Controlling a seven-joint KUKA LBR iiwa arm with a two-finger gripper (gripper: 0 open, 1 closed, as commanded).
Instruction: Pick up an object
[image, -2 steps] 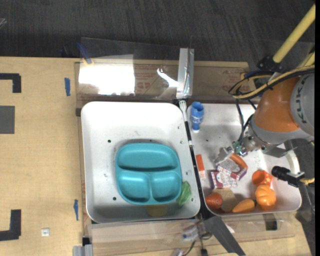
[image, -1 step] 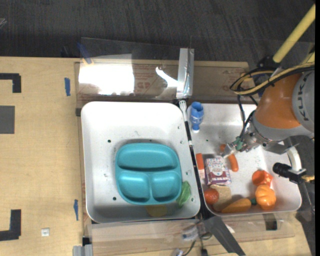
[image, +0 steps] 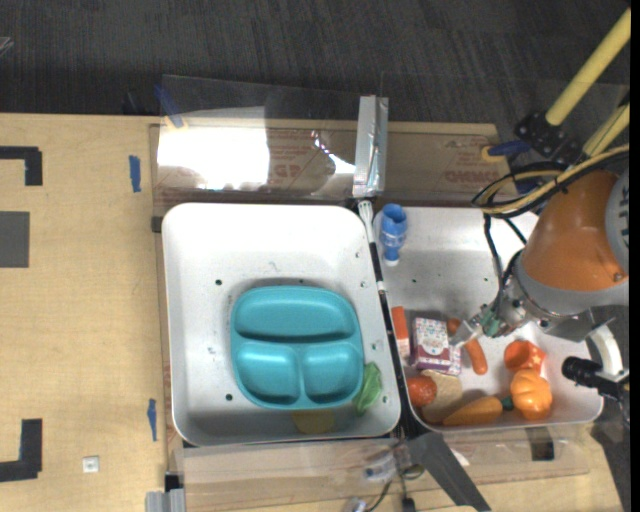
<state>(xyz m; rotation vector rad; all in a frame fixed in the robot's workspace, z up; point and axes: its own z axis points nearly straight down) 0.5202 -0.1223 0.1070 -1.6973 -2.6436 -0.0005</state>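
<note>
Approach step: gripper hangs low in right bin, just beside small carrot and snack box; you can't tell its grip state, nothing seen held. Next you need a descent onto one item. Count: one blue bottle, one teal tray in left bin, two bins.

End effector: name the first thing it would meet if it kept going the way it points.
The end effector points down and leftward into the right bin. Most likely it would first meet the small orange piece lying just below its tip, beside the purple-and-white box. Depth is unclear from this slant.
</note>
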